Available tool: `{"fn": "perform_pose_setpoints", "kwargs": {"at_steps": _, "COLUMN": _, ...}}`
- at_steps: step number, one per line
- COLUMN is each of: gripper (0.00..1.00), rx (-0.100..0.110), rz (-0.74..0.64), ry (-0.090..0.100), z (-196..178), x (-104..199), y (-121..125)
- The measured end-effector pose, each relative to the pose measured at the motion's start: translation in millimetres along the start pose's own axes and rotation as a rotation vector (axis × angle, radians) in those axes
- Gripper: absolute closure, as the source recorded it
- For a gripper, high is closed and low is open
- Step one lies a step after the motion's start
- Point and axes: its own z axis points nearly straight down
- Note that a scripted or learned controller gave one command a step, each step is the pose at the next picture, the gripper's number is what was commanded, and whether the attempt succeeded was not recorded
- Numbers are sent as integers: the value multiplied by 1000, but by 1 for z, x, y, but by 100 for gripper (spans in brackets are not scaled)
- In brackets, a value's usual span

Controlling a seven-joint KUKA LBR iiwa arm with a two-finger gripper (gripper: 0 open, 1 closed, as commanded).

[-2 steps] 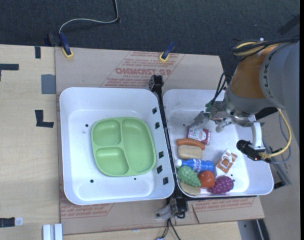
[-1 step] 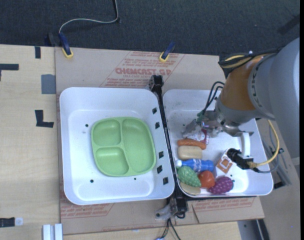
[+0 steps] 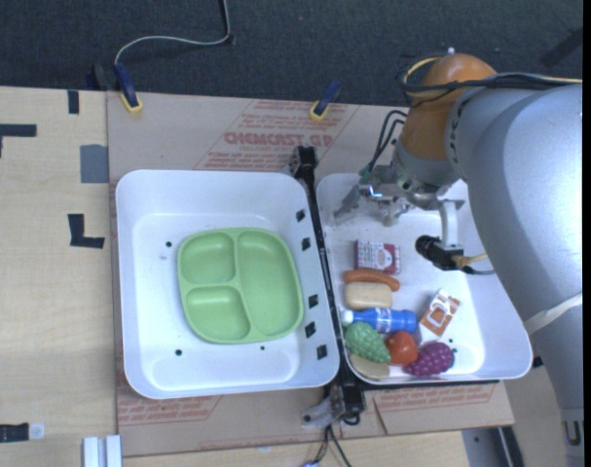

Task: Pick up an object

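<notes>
My gripper point(image 3: 369, 205) hangs over the far end of the right bin point(image 3: 490, 358), its two metal fingers spread apart with nothing between them. Just in front of it lies a small red and white box point(image 3: 377, 255). Behind that box, toward the bin's near end, come a hot dog point(image 3: 371, 280), a blue bottle point(image 3: 383, 319) and an orange and white carton point(image 3: 439, 313). A green leafy piece point(image 3: 365, 341), a red tomato point(image 3: 402, 346) and purple grapes point(image 3: 431, 359) crowd the near end.
The left bin point(image 3: 149, 202) holds a green divided plate point(image 3: 240, 285). A black divider with clips point(image 3: 313, 251) runs between the bins. The grey arm point(image 3: 529, 183) covers the right bin's right side. Cardboard point(image 3: 256, 134) lies under both bins.
</notes>
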Motion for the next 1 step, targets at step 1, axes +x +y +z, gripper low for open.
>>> {"fn": "perform_pose_setpoints", "kwargs": {"at_steps": 1, "gripper": 0, "rx": 0, "rz": 2, "ry": -1, "z": -1, "x": -19, "y": -45}}
